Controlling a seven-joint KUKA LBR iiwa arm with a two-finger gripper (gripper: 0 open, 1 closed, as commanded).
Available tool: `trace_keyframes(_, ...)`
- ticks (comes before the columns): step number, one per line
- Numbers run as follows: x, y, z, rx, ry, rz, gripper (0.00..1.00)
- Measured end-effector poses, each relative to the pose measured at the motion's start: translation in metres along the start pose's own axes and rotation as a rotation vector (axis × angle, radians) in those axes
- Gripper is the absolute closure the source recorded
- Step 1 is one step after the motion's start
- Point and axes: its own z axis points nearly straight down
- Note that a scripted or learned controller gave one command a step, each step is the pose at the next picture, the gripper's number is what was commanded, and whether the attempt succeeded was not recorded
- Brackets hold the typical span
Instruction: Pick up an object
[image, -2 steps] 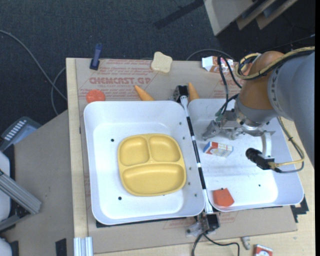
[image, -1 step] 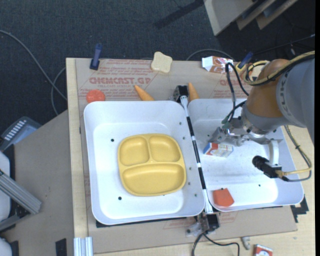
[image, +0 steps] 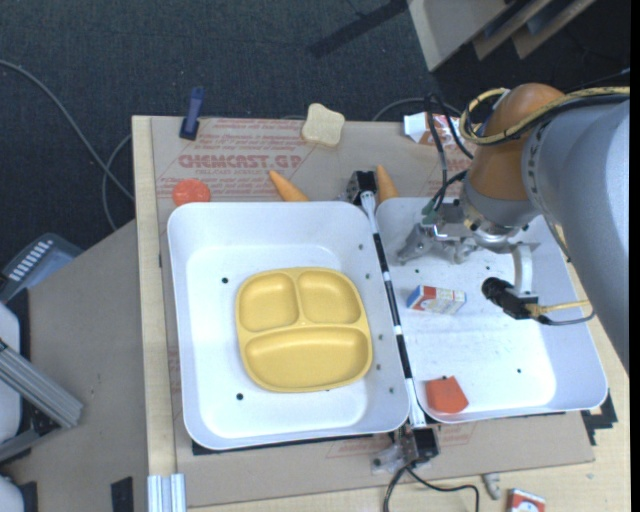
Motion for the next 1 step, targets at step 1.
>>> trace_keyframes(1,-0.0622,-0.0646,0.0003,0.004,0.0,0.002,0.0)
